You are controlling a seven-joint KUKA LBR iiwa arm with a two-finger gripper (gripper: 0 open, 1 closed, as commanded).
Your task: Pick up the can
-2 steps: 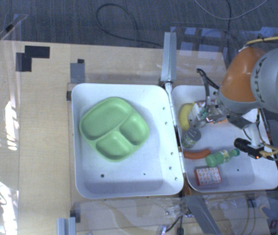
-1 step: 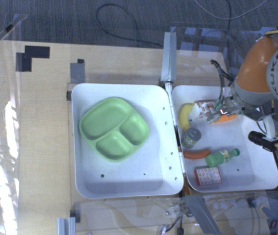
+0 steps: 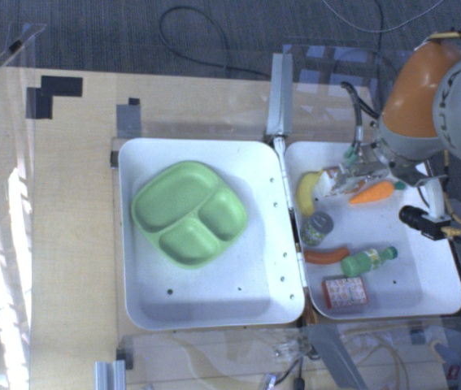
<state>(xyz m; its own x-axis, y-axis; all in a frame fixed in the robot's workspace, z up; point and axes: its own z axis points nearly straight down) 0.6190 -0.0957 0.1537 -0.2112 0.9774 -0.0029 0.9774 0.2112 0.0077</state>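
The step in hand looks like the approach: the hand (image 3: 358,171) hangs over the back of the right bin (image 3: 450,295), how wide it stands I cannot tell. The can (image 3: 317,227) lies by that bin's left wall, beside a banana (image 3: 306,192), unheld. Next, the hand should shift over it and descend. The left bin (image 3: 214,311) holds a green plate (image 3: 189,213).

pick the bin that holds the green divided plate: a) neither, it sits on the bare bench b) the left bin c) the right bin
b: the green divided plate lies inside the left bin, while the can sits in the right bin near the dividing wall.
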